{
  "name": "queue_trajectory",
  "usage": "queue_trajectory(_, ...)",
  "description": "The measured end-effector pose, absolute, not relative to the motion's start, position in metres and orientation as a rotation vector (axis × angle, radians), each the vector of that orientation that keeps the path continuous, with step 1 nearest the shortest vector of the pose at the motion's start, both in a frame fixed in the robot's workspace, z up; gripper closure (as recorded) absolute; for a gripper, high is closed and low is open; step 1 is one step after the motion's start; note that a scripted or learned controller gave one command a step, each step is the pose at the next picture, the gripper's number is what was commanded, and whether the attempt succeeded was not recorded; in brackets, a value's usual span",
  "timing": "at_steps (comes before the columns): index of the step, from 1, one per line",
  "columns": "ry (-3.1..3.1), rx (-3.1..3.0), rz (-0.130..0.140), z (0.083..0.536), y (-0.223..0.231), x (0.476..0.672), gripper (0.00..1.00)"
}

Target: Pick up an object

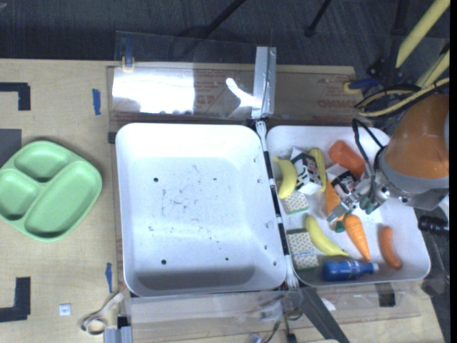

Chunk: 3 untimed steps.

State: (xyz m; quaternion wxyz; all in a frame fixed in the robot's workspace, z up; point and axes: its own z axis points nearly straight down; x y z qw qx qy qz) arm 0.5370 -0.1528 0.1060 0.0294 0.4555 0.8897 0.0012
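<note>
carrots, bananas and a bottle crowd the right bin (421, 259), and that is where i have the gripper (348, 207) lowered, near the bin's middle. i cannot tell how its jaws stand; from up here the metal blurs into the clutter. just beside it, below and a touch to the right, an orange carrot (357, 236) lies tapering toward the near rim, smooth and matte, seemingly touching the tool. a stubbier orange piece (388, 246) sits apart to its right. a yellow banana (323, 237) curves left of the carrot, and a blue bottle (348, 269) with a glossy plastic body lies on its side along the near wall. another banana (285, 178) rests by the divider, next to a small black and white item (308, 174) i cannot identify. a rounded orange-red piece (345, 155) lies at the far side. the arm (421, 152), grey with its orange band, comes in from the right. the left bin (193, 206) is shallow white plastic with faint scuffs. a green sectioned tray (47, 189), smooth and round-cornered, sits on the wooden bench (57, 277).
</note>
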Motion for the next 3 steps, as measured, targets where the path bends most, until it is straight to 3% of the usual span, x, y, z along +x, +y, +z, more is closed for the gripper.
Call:
queue_trajectory(2,2.779,1.347,0.007,0.1059,-0.1562,0.5383,0.00)
queue_trajectory(3,2.905,1.022,0.000,0.1068,-0.1573,0.5293,0.00)
